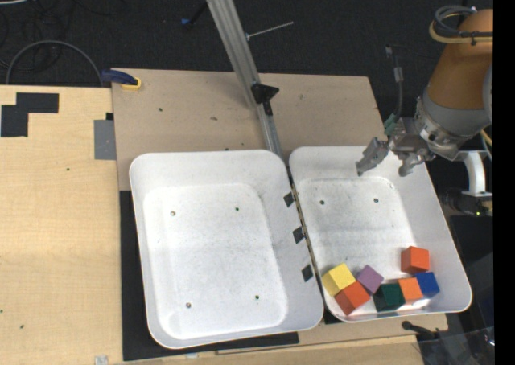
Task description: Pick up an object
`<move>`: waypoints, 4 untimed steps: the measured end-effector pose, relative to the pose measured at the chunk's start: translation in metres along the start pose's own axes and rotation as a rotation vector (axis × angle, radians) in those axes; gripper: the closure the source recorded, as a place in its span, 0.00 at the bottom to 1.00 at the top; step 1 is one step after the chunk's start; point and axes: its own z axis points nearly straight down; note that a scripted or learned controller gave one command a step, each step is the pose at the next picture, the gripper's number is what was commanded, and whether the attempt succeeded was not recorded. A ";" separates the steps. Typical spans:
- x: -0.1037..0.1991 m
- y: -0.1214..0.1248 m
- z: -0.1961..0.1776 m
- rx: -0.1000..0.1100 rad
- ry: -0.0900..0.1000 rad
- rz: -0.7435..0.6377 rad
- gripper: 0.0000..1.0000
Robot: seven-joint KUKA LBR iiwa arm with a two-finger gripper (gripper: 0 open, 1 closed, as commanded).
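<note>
Colored blocks [378, 281] lay crowded in the near corner of the right bin [366, 162], while the gripper [390, 159] hung spread and empty over its far rim, so aiming at the separate red block [415, 259] seemed wisest.

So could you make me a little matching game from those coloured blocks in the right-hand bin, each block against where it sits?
Blocks:
1. yellow block
2. purple block
3. blue block
4. green block

Places:
A. just right of the yellow one
B. farthest left, by the bin's inner wall
C. at the near rim, beside the orange one
D. farthest right, below the red-orange one

Pairs: 1-B, 2-A, 3-D, 4-C
</note>
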 end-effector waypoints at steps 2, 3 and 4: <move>-0.031 -0.011 0.057 0.005 0.000 -0.001 0.00; -0.032 -0.012 0.042 0.000 -0.001 0.000 1.00; 0.058 -0.010 0.044 0.002 0.004 -0.005 1.00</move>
